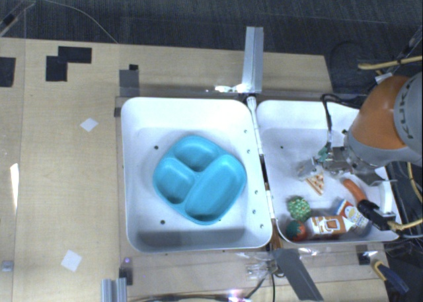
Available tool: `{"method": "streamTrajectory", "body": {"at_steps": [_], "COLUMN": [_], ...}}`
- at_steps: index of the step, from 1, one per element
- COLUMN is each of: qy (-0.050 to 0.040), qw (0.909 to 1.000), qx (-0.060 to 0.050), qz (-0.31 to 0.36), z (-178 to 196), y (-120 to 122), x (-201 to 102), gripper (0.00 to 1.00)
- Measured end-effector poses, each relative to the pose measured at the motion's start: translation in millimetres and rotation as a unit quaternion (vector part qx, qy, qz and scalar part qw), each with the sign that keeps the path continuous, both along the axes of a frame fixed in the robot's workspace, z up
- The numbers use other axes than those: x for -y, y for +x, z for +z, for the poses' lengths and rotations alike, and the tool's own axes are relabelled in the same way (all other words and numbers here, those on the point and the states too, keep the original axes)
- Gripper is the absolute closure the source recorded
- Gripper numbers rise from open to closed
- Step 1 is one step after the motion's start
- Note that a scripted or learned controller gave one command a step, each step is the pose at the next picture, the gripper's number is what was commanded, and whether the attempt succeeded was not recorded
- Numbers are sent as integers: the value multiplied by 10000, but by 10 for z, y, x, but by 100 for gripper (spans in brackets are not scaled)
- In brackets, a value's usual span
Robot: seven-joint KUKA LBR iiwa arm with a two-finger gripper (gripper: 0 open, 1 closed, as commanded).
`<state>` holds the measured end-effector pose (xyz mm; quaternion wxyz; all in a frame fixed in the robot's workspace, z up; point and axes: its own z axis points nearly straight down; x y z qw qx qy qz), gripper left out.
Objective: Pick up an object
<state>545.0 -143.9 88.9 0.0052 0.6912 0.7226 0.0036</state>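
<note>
orange-banded arm (386, 122) low over the right bin (291, 122), jaws' state untellable, bare floor toward its left wall

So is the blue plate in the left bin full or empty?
Empty: the blue plate lies flat in the left bin, and all three compartments show bare blue.

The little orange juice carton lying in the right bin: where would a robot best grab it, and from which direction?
Probably across the middle of the carton, coming straight down from above. It lies on its side, long axis running left to right, so its narrow width faces two fingers closing front to back. The green ball and red ball crowd its left end, so mid-body looks safer.
</note>
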Motion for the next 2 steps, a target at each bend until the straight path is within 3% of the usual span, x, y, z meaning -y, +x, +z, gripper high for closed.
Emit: {"method": "streamTrajectory", "body": {"at_steps": [1,2], "qy": [-13,4], "qw": [10000,9993], "qx": [30,-34], "qz": [7,379], "z": [120,1059], "y": [21,-70], "x": [4,-411], "gripper": [100,100]}}
